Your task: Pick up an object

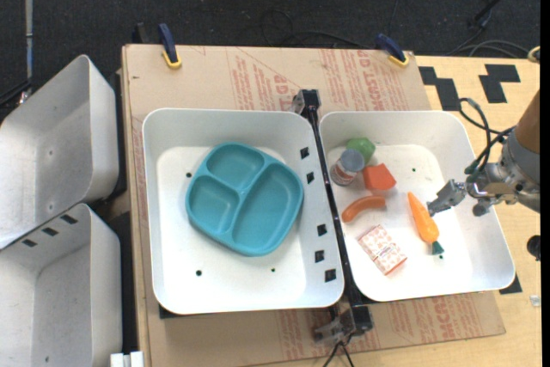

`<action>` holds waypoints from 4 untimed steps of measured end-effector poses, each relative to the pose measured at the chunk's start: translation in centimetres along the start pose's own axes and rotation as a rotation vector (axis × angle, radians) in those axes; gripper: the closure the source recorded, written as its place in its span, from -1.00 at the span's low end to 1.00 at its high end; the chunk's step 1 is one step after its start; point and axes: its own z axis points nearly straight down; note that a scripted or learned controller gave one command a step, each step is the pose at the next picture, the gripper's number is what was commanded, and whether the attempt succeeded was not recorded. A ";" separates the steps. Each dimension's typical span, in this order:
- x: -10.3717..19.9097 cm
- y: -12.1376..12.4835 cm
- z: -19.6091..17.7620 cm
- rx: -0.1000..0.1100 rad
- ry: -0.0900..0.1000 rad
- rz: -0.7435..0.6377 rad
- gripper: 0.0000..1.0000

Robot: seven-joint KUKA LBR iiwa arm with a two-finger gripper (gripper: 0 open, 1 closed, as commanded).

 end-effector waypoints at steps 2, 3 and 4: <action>-0.1 0.1 5.7 -0.007 -0.001 -0.001 -1.00; -0.1 0.1 10.6 -0.010 -0.002 -0.001 -1.00; -0.1 0.2 9.3 -0.014 -0.004 -0.001 1.00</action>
